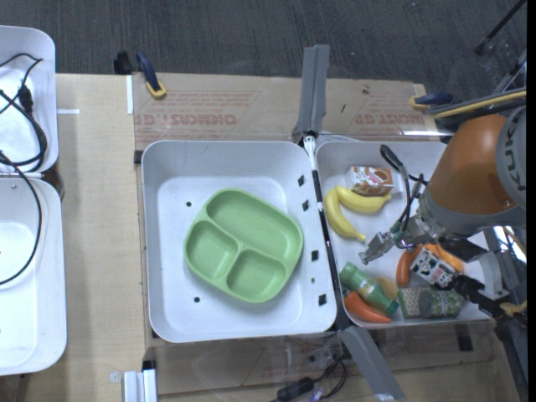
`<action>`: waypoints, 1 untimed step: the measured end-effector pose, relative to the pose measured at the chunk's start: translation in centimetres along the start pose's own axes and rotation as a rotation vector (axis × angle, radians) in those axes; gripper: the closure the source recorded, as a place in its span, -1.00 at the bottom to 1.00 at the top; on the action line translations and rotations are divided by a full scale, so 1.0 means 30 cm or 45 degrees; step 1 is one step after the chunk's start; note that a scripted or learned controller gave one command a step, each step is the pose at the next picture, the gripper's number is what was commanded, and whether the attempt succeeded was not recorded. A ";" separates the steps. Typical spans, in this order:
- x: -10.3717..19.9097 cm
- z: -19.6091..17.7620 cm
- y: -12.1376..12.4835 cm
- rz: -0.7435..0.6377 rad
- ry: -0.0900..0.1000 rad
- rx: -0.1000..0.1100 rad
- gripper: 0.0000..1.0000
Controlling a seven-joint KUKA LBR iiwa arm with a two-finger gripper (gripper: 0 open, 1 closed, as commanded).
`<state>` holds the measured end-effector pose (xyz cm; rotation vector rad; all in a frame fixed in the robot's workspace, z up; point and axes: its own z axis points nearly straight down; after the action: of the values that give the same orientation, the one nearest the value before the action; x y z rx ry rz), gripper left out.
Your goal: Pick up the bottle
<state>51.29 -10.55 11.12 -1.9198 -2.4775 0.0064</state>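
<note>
I see the gripper low in the right bin, between banana and green bottle; finger opening not discernible, nothing visibly held.

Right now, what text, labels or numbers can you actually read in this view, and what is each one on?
Red lettering on the cardboard sheet behind the bins: printed upside down from this view, too blurred to read.
Small snack packet by the banana: label too small to read.
Black-and-white patterned item near the arm: no legible words.
Green bottle: no readable label.
</note>
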 end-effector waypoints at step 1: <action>0.039 0.075 -0.108 -0.108 -0.003 -0.007 -1.00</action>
<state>47.83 -10.24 8.90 -1.8159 -2.5611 0.0009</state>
